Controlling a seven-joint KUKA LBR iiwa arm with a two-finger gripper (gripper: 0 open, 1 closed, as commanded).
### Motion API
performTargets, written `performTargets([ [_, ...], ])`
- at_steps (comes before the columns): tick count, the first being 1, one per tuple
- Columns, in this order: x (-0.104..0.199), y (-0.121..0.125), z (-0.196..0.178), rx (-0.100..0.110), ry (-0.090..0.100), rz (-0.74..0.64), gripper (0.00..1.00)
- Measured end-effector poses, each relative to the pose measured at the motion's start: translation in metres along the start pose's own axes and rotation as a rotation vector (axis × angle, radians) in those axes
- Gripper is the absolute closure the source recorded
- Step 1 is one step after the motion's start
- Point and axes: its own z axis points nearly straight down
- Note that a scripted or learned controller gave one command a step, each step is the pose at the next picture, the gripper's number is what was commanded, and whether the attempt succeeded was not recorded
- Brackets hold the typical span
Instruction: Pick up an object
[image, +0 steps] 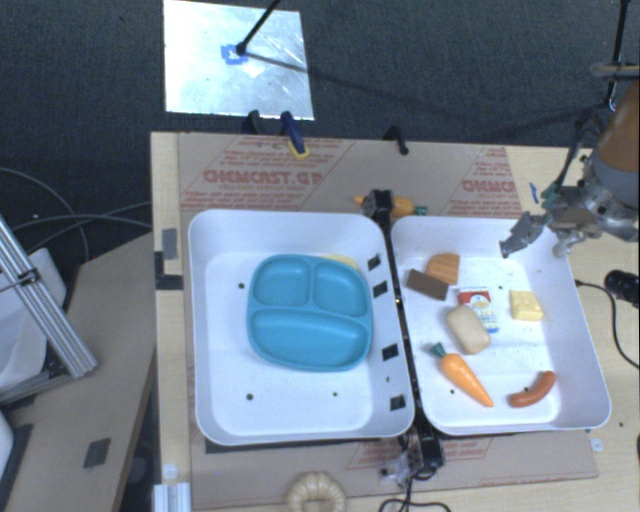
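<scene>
So the pick has not begun, as far as the view shows: every candidate lies loose and nothing sits between the fingers. Largest first — the tabletop (560, 480) carries two white bins side by side. The left bin (215, 400) holds a blue divided plate (308, 310), with a pale yellow thing peeking out at its far edge. The right bin (590, 400) holds the small food toys. The grey arm reaches in from the right, and its gripper (537, 239) hangs over the right bin's far right corner — its fingers look spread apart, with nothing between them.

Down the scale among the toys: an orange carrot (465, 377) with a green top lies toward the near side, a beige potato-like lump (467, 329) is just beyond it, and a red sausage (531, 391) lies near the front right wall. A brown bread-like piece (444, 268) and a dark bar (427, 286) lie touching near the centre divider. A small red-and-white packet (478, 303) sits beside the lump, and a yellow cheese cube (526, 305) lies closest to the fingers — nearer the camera than they are and slightly left, but apart from them.

What is left, I judge, is everything: choosing a toy, descending, closing and lifting. The cheese cube seems the shortest reach.
</scene>
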Motion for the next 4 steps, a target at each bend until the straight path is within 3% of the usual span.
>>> performTargets([
  [1,0.000,0.002,-0.007,-0.012,-0.002,-0.002,0.00],
  [3,0.006,0.009,0.117,-0.007,-0.001,-0.002,0.00],
  [4,0.007,0.010,0.158,-0.009,-0.001,-0.001,0.00],
])
